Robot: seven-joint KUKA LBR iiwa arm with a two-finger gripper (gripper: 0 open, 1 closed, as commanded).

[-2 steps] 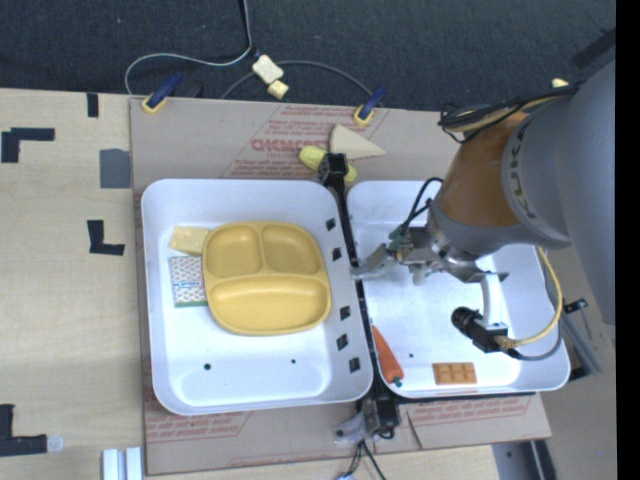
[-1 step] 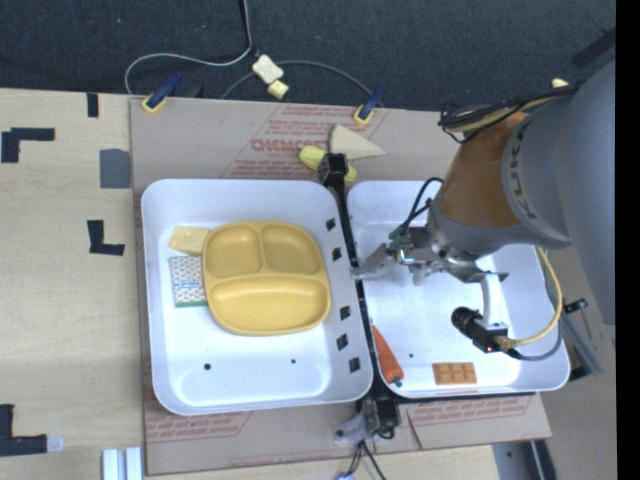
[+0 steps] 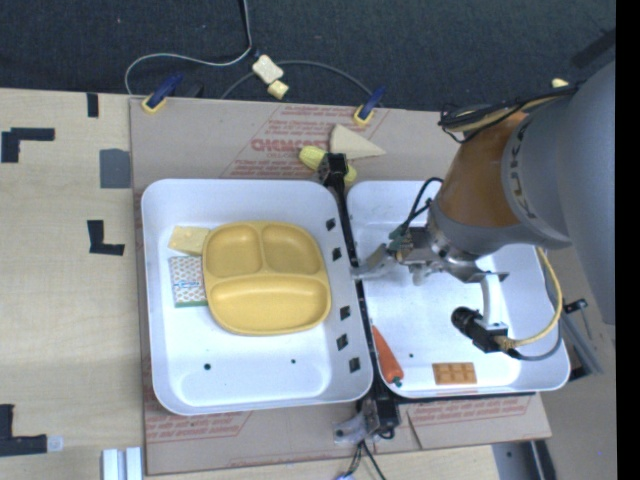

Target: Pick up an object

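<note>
The small orange carrot-shaped toy (image 3: 386,359) lies at the right bin's (image 3: 520,373) left wall, near the flat brown waffle piece (image 3: 454,373); probably light, stiff, best pinched across its middle.

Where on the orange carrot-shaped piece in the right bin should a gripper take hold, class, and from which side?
Grip the carrot across its narrow width, near mid-length, coming from straight above. It lies flat and slim, close along the right bin's left wall, so a sideways approach looks blocked there.
</note>
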